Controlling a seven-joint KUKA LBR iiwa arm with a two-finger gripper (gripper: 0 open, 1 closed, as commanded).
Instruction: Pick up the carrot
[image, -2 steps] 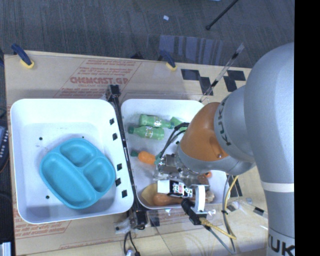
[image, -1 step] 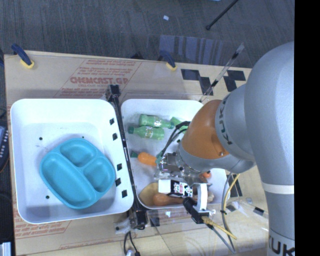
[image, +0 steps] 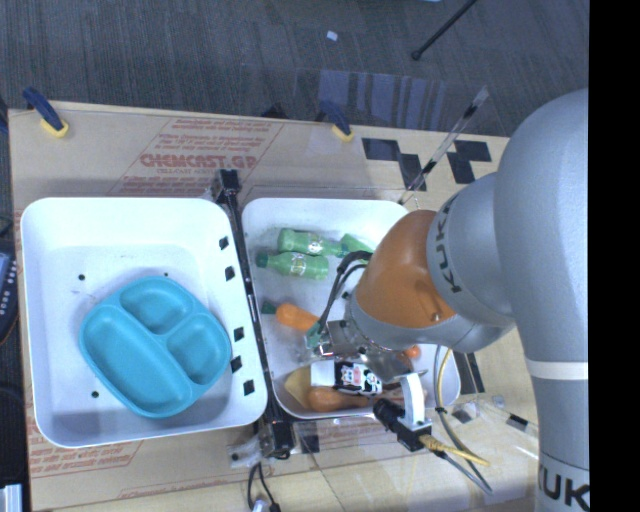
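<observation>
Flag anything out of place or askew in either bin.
Nothing stands out. The blue divided plate lies flat in the left bin; the carrot and two green bottles lie loose in the right bin.

Robot lab, arm (image: 520, 260) over clamped cardboard bench (image: 170, 150), white bins (image: 40, 300)

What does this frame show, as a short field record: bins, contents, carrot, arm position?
left bin: holds a blue divided plate
right bin: holds the carrot, two green bottles, a brownish item at the near edge
carrot: lying loose on the bin floor, left of the arm's wrist
green bottles: lying side by side at the far end
brownish item: partly under the wrist, identity unclear
arm: over the right bin's near right part
carrot held: not seen held
</observation>
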